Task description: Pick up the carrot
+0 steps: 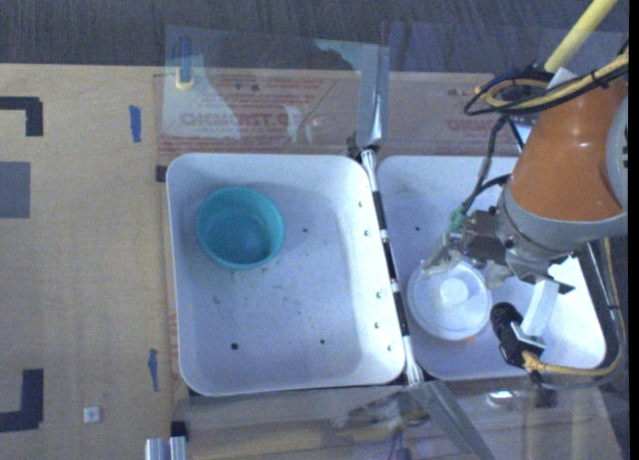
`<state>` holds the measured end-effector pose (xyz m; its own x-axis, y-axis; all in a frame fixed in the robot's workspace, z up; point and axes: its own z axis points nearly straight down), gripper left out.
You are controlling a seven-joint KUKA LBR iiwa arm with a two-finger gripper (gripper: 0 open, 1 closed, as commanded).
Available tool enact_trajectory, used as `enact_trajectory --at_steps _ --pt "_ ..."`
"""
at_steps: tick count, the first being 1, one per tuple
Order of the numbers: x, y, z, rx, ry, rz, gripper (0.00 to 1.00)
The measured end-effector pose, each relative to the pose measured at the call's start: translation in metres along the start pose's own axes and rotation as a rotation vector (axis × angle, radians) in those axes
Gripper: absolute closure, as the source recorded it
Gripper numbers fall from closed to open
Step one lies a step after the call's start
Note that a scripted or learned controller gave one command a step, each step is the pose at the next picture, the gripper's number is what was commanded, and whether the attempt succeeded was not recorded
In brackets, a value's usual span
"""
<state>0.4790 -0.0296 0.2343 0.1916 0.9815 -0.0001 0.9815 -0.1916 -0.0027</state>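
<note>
We've got the gripper low in the right bin, w/ a white round lid-like thing just under it. Carrot: can't spot it, so direction and axis unknown. Grip state: can't tell. Count: 2 bins, 1 teal bowl well off in the left bin.

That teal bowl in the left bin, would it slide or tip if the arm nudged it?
The teal bowl stands upright, mouth up, and looks wide and low, so it would probably slide rather than tip. It looks thin and empty, so likely light. The left bin floor looks smooth, which favours sliding.
</note>
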Motion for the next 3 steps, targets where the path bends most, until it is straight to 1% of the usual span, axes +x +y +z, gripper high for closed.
enact_trajectory --at_steps 1,2,3 --pt "-0.104 0.025 -0.049 -0.003 -0.001 0.194 0.00" --pt "-0.147 0.029 -0.091 -0.005 -0.001 -0.116 0.00" --pt "-0.180 0.074 -0.131 -0.009 -0.005 -0.518 0.00"
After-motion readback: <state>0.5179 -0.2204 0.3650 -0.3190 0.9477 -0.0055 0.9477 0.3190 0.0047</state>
